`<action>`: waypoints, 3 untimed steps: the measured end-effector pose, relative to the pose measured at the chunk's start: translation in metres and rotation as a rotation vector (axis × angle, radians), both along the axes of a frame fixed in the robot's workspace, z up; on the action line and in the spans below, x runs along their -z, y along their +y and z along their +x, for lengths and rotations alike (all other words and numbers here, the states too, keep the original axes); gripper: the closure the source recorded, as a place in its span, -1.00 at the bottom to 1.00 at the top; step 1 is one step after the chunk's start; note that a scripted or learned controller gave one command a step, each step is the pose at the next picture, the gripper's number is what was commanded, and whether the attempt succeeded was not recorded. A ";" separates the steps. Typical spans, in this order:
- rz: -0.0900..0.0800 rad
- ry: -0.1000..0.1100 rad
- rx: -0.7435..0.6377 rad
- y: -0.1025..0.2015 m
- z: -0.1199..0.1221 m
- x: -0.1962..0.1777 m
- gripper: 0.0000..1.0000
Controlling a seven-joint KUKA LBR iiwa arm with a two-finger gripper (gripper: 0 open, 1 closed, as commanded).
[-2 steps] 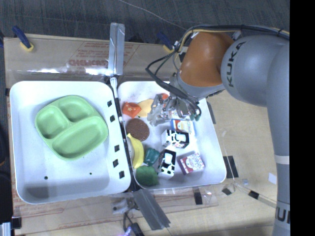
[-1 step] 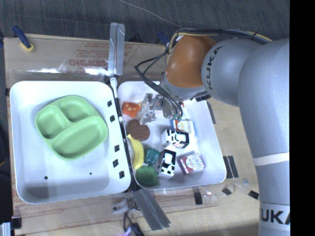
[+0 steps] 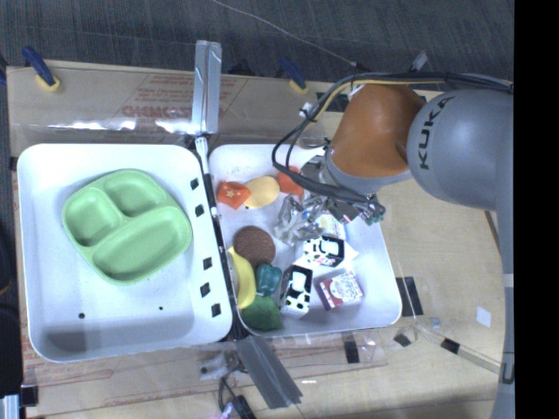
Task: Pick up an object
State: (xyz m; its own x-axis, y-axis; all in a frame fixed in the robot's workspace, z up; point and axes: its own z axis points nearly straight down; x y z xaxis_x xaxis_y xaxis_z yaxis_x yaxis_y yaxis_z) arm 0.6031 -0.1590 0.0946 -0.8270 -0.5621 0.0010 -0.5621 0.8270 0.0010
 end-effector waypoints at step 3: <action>-0.001 -0.005 0.018 -0.049 0.056 0.000 1.00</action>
